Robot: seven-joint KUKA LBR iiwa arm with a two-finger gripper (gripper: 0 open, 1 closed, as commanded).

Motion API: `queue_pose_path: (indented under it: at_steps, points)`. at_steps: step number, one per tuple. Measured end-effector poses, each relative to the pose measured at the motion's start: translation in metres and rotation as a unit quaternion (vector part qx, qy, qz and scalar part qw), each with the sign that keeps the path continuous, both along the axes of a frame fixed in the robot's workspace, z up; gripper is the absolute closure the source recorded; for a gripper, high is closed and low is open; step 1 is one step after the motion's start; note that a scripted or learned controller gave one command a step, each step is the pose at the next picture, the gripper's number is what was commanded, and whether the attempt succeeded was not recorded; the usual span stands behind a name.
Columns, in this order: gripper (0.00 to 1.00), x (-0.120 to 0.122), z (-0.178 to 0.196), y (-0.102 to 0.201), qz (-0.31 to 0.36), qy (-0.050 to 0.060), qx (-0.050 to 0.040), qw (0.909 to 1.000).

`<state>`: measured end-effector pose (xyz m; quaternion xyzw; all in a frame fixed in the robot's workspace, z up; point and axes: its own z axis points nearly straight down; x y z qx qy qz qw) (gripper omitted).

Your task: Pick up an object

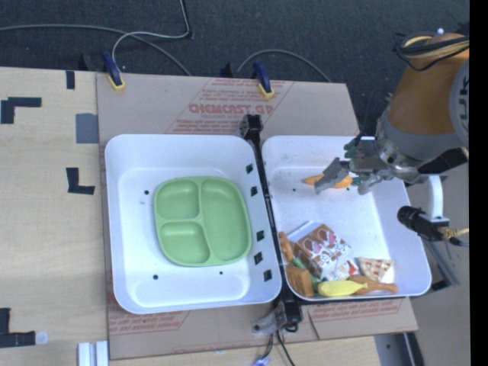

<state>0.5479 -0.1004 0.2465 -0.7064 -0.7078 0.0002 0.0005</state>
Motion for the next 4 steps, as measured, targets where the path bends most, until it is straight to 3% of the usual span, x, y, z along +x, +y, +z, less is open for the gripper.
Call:
queue_pose_path:
  at_steps: [1, 2, 3, 4]
  points:
    - [0.00, -0.039, -0.151, 0.006, -0.001, -0.001, -0.0004, 1.0000]
    - [0.00, -0.024, -0.152, -0.030, -0.001, 0.001, 0.0001, 1.0000]
    - [0.00, -0.028, -0.160, -0.016, -0.002, -0.004, -0.0022, 1.0000]
    - [1.00, -0.027, -0.150, -0.016, -0.001, -0.004, -0.0022, 1.0000]
